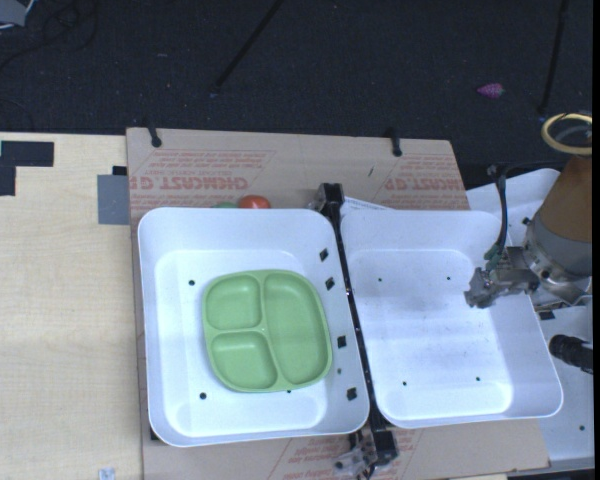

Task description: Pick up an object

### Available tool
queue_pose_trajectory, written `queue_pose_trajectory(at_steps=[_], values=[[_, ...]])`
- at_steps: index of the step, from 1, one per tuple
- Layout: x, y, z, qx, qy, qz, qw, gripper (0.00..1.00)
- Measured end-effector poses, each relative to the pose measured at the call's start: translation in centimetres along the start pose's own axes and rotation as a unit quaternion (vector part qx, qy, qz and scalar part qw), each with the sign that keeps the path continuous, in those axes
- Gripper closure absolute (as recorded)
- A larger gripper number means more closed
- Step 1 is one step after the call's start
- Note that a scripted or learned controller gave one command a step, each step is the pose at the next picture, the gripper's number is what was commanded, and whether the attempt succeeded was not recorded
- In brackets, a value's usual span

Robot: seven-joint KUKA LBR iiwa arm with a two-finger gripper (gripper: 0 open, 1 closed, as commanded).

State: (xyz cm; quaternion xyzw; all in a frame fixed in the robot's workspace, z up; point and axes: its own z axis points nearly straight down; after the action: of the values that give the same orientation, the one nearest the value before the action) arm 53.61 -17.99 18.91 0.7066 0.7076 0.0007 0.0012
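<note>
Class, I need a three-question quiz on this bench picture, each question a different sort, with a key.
1. True or false: the green plate lies in the right bin.
2. How many sections does the plate have?
3. The pincer hangs over which bin: A left, B right?

Key: 1 false, it lies in the left bin. 2 three. 3 B, near the right bin's right wall.

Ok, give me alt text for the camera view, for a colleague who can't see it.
A green divided plate lies in the left white bin. The arm's claw hangs over the right bin's far right side, with nothing visible between its fingers.
</note>
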Motion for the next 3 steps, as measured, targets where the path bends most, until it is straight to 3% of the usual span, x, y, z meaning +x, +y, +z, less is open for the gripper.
queue_pose_trajectory(at_steps=[1,3], values=[[-0.1,0.1,-4.9,0.0,0.0,0.0,1.0,1.0],[10.4,0.5,-3.8,0.003,0.002,-0.002,1.0,1.0]])
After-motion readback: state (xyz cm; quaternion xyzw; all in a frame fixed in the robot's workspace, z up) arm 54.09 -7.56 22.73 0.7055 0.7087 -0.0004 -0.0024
